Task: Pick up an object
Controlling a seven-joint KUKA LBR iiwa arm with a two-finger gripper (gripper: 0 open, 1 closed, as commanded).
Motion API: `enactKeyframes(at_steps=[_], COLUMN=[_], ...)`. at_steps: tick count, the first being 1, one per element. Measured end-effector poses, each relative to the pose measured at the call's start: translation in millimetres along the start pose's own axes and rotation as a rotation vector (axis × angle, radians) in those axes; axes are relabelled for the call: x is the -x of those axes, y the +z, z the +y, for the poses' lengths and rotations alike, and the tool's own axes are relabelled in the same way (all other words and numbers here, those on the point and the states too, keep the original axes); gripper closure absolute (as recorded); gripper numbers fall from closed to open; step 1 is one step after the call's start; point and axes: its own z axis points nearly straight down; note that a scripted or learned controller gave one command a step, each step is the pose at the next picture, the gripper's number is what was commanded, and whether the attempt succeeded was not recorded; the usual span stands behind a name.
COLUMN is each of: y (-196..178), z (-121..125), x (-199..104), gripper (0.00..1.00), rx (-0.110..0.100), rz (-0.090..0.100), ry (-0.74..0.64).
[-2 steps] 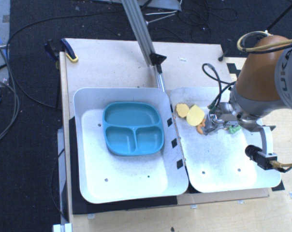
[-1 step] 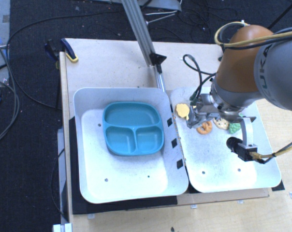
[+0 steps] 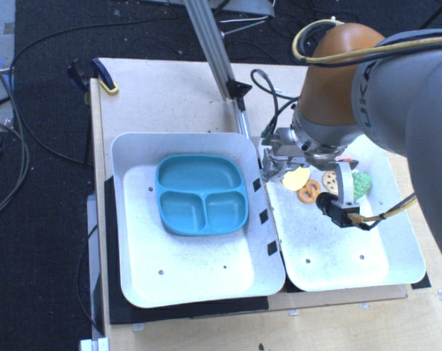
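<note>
Left bin [image 3: 133,269] holds a blue divided tray [image 3: 202,194]; right bin [image 3: 367,262] holds small toy foods [image 3: 307,191]; gripper [image 3: 298,168] partly hidden.

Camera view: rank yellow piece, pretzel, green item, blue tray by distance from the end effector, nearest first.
End effector sits at the right bin's upper left.
1. Yellow piece, just beside it.
2. Pretzel, lower right.
3. Green item, farther right.
4. Blue tray, left bin.
</note>
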Motion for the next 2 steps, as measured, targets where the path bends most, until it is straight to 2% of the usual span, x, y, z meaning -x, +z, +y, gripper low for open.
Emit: enactKeyframes(at_steps=[2], y=[-1], z=[47], x=[-76], gripper=[1.0], rx=[0.001], rz=[0.001], ry=[0.001])
